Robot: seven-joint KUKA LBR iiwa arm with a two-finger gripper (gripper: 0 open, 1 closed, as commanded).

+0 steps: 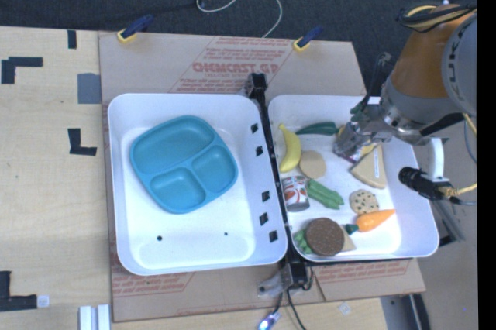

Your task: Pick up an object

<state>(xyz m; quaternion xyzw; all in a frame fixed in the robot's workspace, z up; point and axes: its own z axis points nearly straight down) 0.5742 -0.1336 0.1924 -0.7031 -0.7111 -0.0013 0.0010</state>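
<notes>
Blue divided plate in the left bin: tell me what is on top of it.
The blue three-compartment plastic plate lies in the left white bin with nothing in its compartments. The bin floor beneath it is covered, so that stays unseen.

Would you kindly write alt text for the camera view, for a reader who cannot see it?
A grey and orange robot arm's gripper hangs over the right bin, which holds toy foods: a banana, carrot, cookie, can and sandwich wedge. The left bin holds a blue divided plate.
</notes>
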